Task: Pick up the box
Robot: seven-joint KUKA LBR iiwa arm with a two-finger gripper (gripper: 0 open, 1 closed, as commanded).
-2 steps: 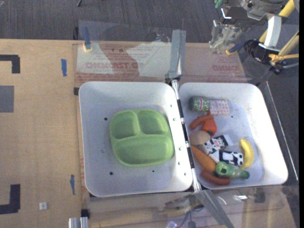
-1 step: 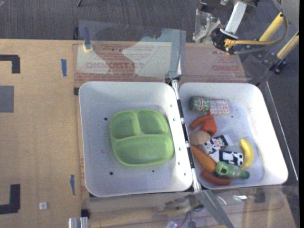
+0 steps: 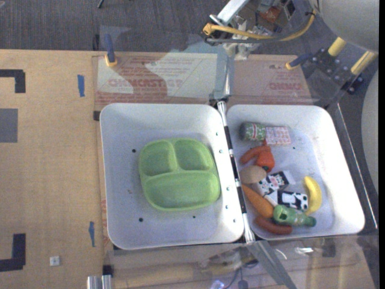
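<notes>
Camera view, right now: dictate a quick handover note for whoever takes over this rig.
Gripper: raised above the far edge of the bins, nothing seen in it.
Box: lying at the far end of the right bin, beside a green can. Toy food crowds the same bin's near half.
Left bin: holds a green divided plate.
Done: nothing yet; the box is unlifted.
Left: descend, grasp the box, lift it.
</notes>
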